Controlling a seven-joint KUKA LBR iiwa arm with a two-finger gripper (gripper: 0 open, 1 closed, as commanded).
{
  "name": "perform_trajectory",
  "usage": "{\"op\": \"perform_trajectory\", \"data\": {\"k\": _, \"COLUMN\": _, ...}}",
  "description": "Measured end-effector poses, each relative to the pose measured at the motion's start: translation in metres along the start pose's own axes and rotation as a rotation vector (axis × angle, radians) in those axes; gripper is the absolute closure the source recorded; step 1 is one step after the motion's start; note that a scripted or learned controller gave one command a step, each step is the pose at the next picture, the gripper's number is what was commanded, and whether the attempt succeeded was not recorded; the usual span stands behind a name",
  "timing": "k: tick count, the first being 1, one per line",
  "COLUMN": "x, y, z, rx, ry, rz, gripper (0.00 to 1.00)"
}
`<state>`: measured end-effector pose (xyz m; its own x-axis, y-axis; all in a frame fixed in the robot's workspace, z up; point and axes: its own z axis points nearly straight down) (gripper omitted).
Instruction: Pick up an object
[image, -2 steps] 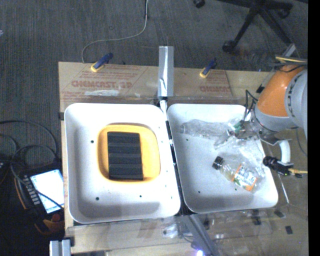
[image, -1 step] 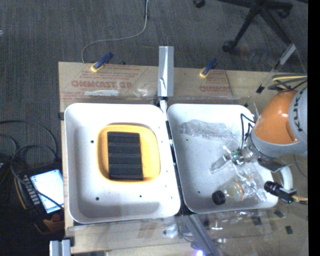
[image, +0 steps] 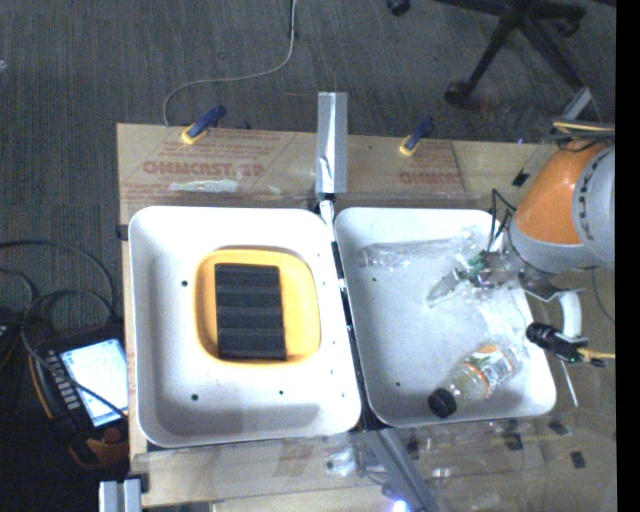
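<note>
Two bins (image: 345, 300) lie below; the jaws (image: 478, 268) touch clear plastic wrap (image: 450, 275), their opening impossible to tell.

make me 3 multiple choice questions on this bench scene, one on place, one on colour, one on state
1. Where is the yellow tray with the black ridged block?
A. left bin
B. right bin
C. on the floor

2. What colour is the cap of the clear bottle?
A. white
B. red
C. black

3. How is the bottle posed?
A. upright
B. lying on its side
C. leaning upright on the left bin's wall

Answers:
1 A: the tray rests in the left bin.
2 C: the cap at the bottle's lower left end is black.
3 B: it lies flat near the front wall of the right bin.
</note>
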<state>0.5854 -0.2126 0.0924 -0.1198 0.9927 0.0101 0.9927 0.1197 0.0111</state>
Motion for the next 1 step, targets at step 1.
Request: {"op": "perform_trajectory", "data": {"k": 1, "x": 0.0023, "y": -0.0794, "z": -0.0147, "rx": 0.012, "ry": -0.006, "rz": -0.113, "gripper": 0.00}}
